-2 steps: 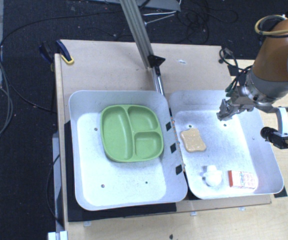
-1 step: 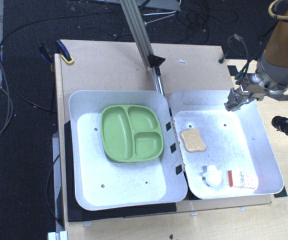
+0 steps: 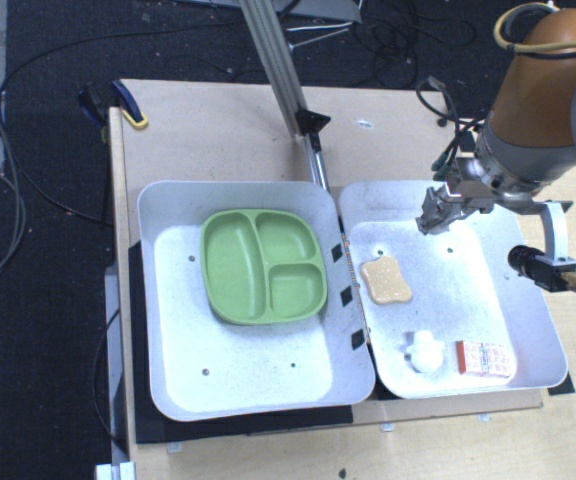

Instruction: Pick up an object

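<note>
Likely light, soft, toast-like slice (image 3: 386,281) lying flat in right bin (image 3: 528,298) near its left wall; best pinched across short sides; gripper (image 3: 434,215) hovering near back edge; fingers' state unclear.

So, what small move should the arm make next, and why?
Probably shift the tool toward the tan slice and lower it. The tool hangs over the far part of the right bin with nothing seen in it, and the slice is the nearest object, lying flat and apart from the others.
</note>
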You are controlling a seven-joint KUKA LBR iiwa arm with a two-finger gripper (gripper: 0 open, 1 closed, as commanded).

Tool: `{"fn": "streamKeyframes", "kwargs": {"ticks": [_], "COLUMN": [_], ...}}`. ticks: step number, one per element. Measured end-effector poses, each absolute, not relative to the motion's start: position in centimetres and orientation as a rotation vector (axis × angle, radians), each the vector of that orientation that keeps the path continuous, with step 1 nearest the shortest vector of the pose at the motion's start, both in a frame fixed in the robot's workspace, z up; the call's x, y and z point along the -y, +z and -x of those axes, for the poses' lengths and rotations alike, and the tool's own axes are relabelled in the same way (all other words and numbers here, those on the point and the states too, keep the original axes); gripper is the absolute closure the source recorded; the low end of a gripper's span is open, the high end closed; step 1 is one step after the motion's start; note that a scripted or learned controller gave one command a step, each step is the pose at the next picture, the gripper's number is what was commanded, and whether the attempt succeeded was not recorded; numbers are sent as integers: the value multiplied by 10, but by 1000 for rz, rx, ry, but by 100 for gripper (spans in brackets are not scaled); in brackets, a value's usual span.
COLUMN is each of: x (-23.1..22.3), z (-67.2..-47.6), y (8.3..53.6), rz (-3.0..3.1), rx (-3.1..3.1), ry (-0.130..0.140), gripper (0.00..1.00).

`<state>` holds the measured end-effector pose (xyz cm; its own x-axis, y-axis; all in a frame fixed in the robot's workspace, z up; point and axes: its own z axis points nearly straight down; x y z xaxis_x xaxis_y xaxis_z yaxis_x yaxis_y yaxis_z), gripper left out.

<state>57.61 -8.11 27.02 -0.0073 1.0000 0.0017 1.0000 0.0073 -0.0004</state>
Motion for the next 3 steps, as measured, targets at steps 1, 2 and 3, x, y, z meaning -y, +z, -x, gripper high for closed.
{"fn": "streamKeyframes", "kwargs": {"ticks": [1,2,3], "x": [34,-17,-66], "z": [-564,-551,-541], "y": [272,254,255], "rz": [2212,2211,2211], "rx": [2228,2227,2229], "ry": [0,2,0], "gripper": [100,100,100]}}
